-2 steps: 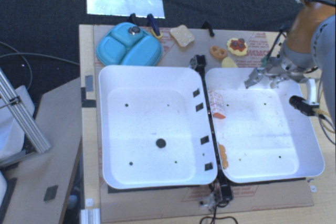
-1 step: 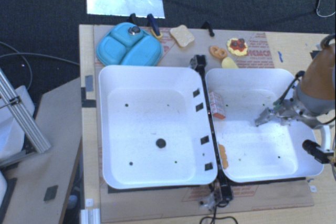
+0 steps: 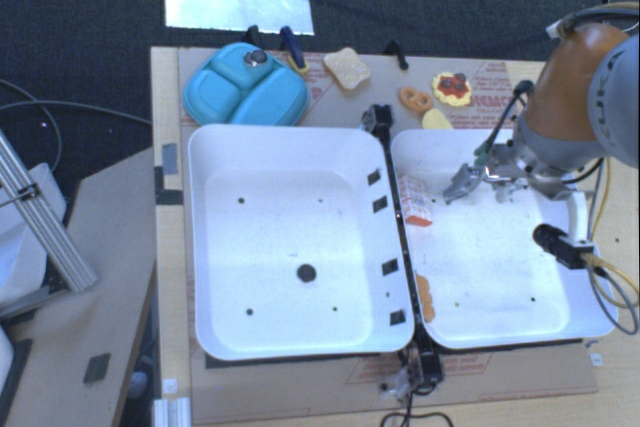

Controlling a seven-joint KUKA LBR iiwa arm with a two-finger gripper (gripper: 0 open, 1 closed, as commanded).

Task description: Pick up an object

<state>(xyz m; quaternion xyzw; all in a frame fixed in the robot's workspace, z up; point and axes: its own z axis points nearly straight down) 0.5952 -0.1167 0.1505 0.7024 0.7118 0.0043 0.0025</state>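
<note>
Far to the left of the gripper, beyond the bins, a light blue plastic divided tray point(image 3: 245, 87) lies on the bench's back edge, with a slice of toy toast point(image 3: 347, 69) just right of it. The left white bin point(image 3: 215, 160), well apart from the gripper, carries a small dark round disc point(image 3: 306, 272) on its floor, low and far to the gripper's left. Behind the bins and up-left of the gripper sit a small orange pretzel-shaped toy point(image 3: 415, 99), a round yellow toy topped with red and dark bits point(image 3: 452, 88), and a pale yellow rounded piece point(image 3: 436, 120) touching the back rim of the right white bin point(image 3: 560, 320). Inside that bin, a white-and-red packet point(image 3: 414, 201) lies against the left wall, near the gripper on its left and slightly lower. A small orange-brown lumpy piece point(image 3: 424, 296) rests further down the same wall, well below the gripper. The two-finger metal gripper point(image 3: 462, 185) hangs over the upper part of the right bin, its fingers slightly spread with nothing between them. The grey arm with its orange band point(image 3: 570, 80) extends off to the right.
</note>
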